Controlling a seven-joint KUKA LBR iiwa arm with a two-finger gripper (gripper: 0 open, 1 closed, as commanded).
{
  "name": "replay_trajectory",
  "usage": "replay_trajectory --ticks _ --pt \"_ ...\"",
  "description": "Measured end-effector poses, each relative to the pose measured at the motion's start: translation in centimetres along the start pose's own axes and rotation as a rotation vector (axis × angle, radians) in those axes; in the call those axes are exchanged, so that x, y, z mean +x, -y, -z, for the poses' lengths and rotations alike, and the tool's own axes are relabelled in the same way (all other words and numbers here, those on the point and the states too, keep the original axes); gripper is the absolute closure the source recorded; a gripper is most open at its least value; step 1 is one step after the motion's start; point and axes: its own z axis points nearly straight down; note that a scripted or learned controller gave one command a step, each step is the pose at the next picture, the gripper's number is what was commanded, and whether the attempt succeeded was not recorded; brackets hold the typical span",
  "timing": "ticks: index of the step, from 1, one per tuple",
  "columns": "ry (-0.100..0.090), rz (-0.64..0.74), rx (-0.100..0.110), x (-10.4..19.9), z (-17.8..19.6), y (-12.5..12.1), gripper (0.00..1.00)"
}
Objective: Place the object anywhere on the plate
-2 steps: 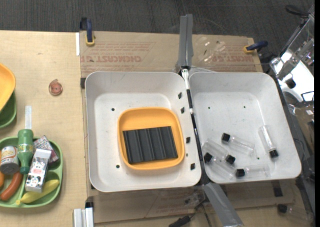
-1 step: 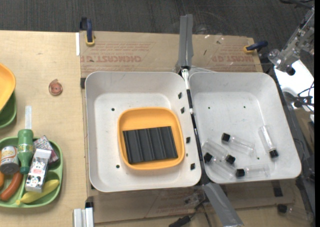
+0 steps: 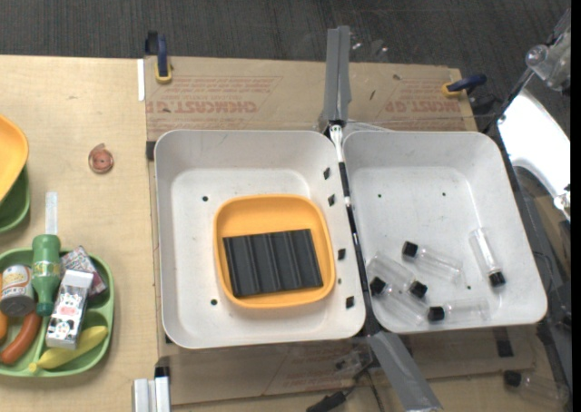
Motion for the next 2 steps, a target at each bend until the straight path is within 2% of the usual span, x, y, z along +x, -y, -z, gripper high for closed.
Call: replay_trajectory --ticks 1,2 --pt "-0.003 0.182 -0.001 6.8 -16.0 -1.3 1.0" --pt "0.003 0.313 -0.001 1.0 -10.9 -0.2 1.0"
